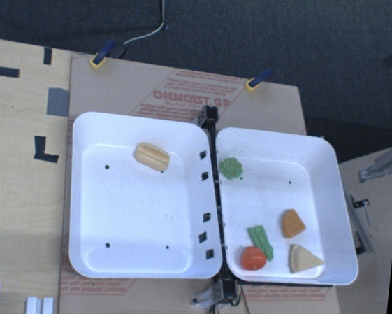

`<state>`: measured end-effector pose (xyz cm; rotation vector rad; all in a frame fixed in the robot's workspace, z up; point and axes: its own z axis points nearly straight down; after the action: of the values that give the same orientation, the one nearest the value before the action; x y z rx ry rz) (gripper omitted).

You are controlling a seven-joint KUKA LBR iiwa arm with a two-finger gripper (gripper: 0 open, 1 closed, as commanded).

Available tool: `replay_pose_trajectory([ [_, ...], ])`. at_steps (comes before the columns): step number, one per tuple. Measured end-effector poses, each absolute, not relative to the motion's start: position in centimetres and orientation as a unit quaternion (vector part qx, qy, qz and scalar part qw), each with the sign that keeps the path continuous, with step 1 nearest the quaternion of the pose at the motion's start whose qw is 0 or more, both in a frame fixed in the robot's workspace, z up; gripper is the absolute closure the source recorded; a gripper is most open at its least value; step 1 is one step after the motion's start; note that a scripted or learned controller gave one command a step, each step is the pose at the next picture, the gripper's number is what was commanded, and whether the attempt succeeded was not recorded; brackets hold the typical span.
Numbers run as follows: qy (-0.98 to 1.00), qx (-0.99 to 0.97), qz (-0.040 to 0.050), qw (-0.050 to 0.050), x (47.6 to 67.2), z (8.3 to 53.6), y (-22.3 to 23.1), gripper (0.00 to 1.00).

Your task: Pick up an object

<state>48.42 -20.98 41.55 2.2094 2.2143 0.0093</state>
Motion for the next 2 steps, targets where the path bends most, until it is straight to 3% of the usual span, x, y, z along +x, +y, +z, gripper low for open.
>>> replay_pose_trajectory([
  [1,0.707,0.707,-0.0034,-0.007,49.5,13.2,-22.2,0.0],
  [2,0.707,0.707,-0.0012,-0.003,48.2,10.6,-20.8,0.0],
])
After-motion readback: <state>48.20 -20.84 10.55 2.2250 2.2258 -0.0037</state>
